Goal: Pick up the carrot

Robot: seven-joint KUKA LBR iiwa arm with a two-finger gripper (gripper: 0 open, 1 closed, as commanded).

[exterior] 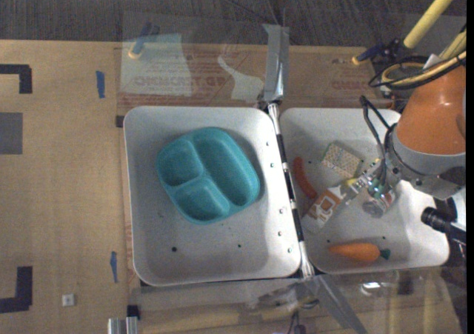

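hand above right bin, grip state unclear; carrot lies near front wall, apart from hand

The scene is evenly and fairly brightly lit from above, with soft light and only faint shadows. The two white bins are close to washed out, so their rims and floors blend together. A clear plastic sheet behind them catches pale glare that veils the print under it. The whole picture is soft and a little grainy, with fine detail smeared. The orange part of the arm, nearest the camera, is out of focus, and the dark floor at the top is dimmer.
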